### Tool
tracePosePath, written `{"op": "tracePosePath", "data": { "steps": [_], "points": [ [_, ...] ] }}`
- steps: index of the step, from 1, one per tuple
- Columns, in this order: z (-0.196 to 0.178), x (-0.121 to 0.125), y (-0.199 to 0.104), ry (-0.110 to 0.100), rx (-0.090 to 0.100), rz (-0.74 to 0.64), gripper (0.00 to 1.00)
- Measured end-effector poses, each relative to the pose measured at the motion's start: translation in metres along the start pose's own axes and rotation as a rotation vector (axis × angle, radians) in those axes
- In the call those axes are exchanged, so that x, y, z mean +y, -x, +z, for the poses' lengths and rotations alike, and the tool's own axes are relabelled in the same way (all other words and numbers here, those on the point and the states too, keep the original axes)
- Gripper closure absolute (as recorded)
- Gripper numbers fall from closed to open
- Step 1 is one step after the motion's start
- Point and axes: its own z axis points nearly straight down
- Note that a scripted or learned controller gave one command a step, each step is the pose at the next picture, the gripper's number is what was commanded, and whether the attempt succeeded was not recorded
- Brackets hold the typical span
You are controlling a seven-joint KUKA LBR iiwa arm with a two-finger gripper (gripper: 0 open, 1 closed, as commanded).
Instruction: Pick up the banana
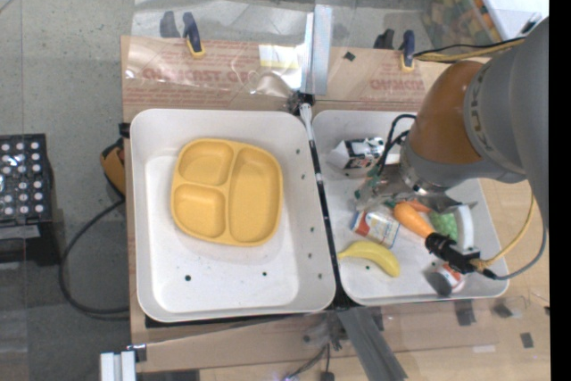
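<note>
Currently the arm (482, 116) reaches in from the right and hangs over the right bin (332, 122), its grey body and orange band covering the far right part of that bin. The gripper (382, 183) sits below the wrist, low over the clutter in the middle of the bin. The wrist hides its tips, so it cannot be told whether it is spread or closed, and nothing can be seen held in it.

The banana (373, 257) lies flat on the floor of the right bin, near the front left corner, just beside the wall shared with the left bin. It is curved, with the ends turned toward the front edge. It lies apart from the gripper, on the near side of it.

Other contents of the right bin:
- a small carton (378, 228), just behind the banana and close to it;
- an orange carrot-shaped item (412, 216), to the right of the carton;
- a green item (445, 224), partly under the arm;
- a small white and black item (360, 150), near the rear left corner.

The left bin (143, 219) holds a yellow divided plate (227, 192), lying flat at the centre with its three compartments facing up.

Behind both bins, two blue clamps (190, 32) pin a clear plastic sheet (223, 67) to the bench.
</note>
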Motion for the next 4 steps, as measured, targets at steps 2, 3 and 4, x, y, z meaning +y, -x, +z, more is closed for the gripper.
{"op": "tracePosePath", "data": {
  "steps": [2,3,4],
  "points": [
    [0.017,-0.068,0.006,-0.020,0.011,0.025,0.00],
    [0.017,-0.069,-0.009,-0.016,0.011,-0.227,0.00],
    [0.017,-0.070,0.006,-0.016,0.014,-0.217,0.00]
  ]
}}
